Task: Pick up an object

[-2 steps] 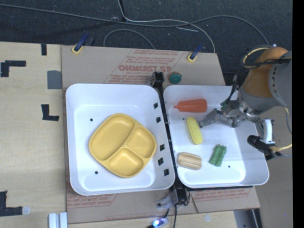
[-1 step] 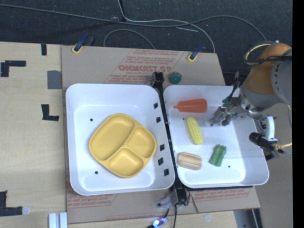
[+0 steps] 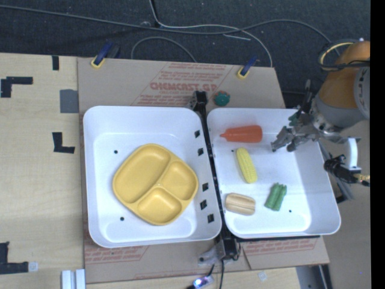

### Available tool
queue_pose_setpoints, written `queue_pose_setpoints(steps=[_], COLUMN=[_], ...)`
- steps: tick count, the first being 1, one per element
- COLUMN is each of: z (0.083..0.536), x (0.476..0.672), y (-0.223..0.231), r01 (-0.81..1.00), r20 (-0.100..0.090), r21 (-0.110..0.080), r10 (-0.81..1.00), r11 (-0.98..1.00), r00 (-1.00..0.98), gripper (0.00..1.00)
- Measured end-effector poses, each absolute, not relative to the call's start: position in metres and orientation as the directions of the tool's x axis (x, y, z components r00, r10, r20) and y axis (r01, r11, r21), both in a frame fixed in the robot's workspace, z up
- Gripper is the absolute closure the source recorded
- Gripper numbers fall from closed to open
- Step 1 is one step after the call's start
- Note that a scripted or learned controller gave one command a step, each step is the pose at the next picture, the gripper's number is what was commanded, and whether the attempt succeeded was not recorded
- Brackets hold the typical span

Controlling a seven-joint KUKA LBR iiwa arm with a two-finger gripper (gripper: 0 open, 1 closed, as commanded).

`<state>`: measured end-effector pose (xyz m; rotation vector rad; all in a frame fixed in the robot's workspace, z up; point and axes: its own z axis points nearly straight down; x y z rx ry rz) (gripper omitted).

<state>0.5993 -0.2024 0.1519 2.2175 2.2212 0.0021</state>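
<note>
The right bin (image 3: 313,221) holds an orange carrot (image 3: 242,134) at its back, a yellow corn cob (image 3: 246,165) in the middle, a tan hot-dog bun (image 3: 240,204) at the front left and a green vegetable (image 3: 276,196) at the front. My gripper (image 3: 286,142) hangs over the bin's back right part, to the right of the carrot, its fingers spread open with nothing between them. The grey arm with the orange band (image 3: 352,53) comes in from the right.
The left bin (image 3: 96,125) holds a yellow divided plate (image 3: 155,183). A small teal object (image 3: 222,99) lies on the cardboard behind the bins. Black clips line the divider between the bins. Cables run along the back.
</note>
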Motion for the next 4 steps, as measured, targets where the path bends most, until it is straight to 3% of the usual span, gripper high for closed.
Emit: queue_pose_setpoints(steps=[2,3,4], z=[0.256,0.256,0.259], x=[0.594,0.576,0.571], y=[-0.205,-0.146,-0.094], r01=[1.0,1.0,1.0], r20=[-0.002,0.002,0.002], r21=[0.004,-0.001,-0.001], r10=[1.0,1.0,1.0], r11=[0.002,0.006,0.006], r00=[-0.002,-0.006,-0.006], gripper=[1.0,1.0,1.0])
